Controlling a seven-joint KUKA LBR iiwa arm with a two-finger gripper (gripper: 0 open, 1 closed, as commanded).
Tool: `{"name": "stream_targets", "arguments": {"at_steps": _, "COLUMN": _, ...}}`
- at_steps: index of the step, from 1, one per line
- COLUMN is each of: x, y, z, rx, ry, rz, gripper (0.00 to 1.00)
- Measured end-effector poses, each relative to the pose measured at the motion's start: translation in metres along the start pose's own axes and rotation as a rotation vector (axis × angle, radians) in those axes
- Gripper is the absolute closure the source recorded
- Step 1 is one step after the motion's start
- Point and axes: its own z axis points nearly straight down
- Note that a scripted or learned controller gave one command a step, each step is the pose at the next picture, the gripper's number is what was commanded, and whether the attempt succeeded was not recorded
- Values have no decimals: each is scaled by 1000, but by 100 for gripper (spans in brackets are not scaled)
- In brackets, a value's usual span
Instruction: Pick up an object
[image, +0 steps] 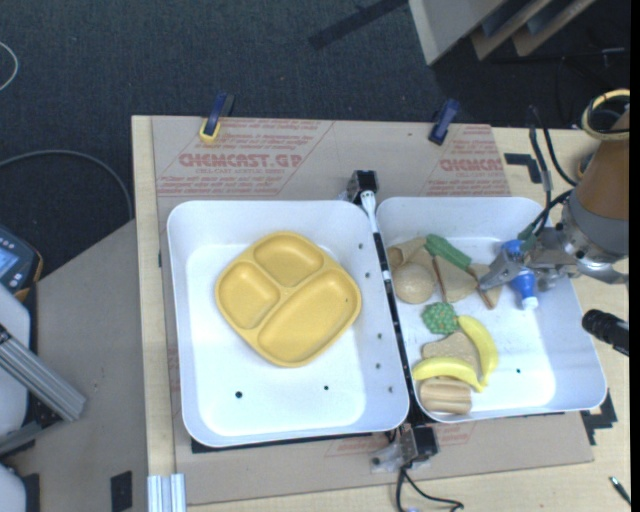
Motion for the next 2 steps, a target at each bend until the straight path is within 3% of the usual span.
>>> {"name": "stream_targets", "arguments": {"at_steps": 1, "x": 0, "y": 3, "z": -8, "rx": -15, "ry": -3, "rz": -4, "gripper": 0}}
{"name": "stream_targets", "arguments": {"at_steps": 2, "x": 8, "y": -3, "z": 47, "rx": -11, "ry": -1, "rz": -3, "gripper": 0}}
